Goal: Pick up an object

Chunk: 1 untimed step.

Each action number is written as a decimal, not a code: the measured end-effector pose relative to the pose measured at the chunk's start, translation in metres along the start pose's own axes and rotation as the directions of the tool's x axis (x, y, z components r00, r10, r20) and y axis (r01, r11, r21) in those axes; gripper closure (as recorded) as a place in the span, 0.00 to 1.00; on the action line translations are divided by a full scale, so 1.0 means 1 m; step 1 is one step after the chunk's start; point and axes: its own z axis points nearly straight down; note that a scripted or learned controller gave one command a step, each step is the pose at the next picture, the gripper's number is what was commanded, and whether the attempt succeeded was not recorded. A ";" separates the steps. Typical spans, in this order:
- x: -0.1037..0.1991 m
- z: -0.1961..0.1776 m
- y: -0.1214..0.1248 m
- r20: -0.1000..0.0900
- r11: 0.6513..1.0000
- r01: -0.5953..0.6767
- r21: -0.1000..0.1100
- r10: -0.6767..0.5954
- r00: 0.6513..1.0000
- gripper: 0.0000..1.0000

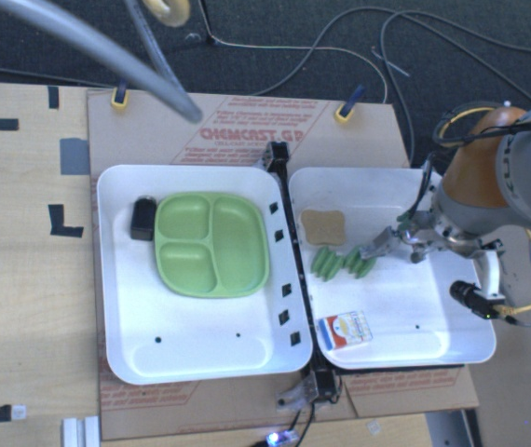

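Green toy (343, 264) touching end effector (375, 247)

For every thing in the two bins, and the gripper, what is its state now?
Green plate: flat, upright, in left bin.
Black block: touching plate's left edge.
Tan square: flat, right bin.
Green ridged piece: lying at gripper tip.
Printed card: flat, near front wall.

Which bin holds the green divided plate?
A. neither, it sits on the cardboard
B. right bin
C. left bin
C: the green divided plate lies inside the left bin, beside a small black object.
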 end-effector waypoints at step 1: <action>0.001 0.007 0.003 -0.004 1.000 0.004 -0.003 -0.004 1.000 0.00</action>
